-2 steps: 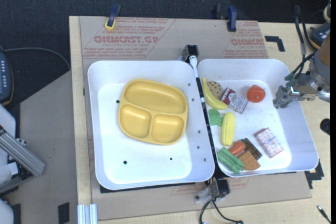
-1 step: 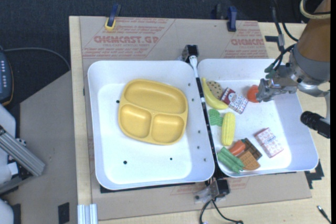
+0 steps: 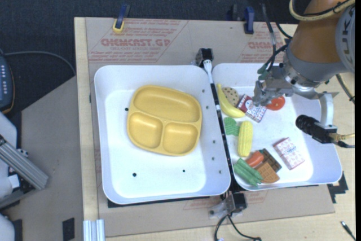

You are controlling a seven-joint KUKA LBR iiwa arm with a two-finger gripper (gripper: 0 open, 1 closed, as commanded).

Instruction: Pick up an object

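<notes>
The end effector [image 3: 260,100] hangs low in the right bin [image 3: 333,169], directly over a small red-and-white packet [image 3: 252,109] lying just right of the banana [image 3: 228,104]; whether it is open or closed cannot be told; a red tomato [image 3: 276,103] sits just beside it

You have one fixed camera, mounted above the tabletop [image 3: 169,36] and looking down at a slant. It sits far enough back that you see both bins whole: left bin [image 3: 113,138], right bin [image 3: 316,169], plus dark floor beyond the far edge. The arm [image 3: 321,31] enters from your right.
</notes>
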